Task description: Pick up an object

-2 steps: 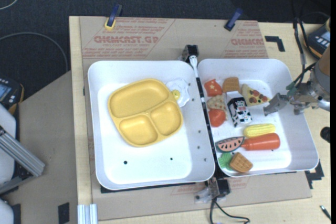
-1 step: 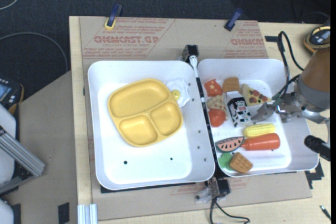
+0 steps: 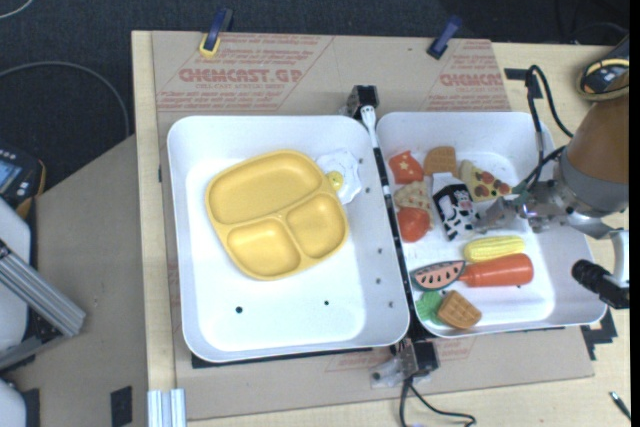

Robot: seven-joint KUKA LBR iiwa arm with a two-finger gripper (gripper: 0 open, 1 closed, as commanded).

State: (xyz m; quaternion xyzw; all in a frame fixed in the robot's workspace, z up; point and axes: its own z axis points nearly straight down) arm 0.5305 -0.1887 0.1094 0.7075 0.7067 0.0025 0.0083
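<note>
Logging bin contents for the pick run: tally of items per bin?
Left bin: 2 (yellow divided plate, fried egg toy)
Right bin: about 9 toy foods, counting the watermelon slice, corn, red sausage and waffle
Total: about 11

We see our arm [image 3: 598, 155] as a rounded orange-brown band above a grey metal wrist, with black cables [image 3: 540, 120] looping beside it and dark fittings below.
</note>
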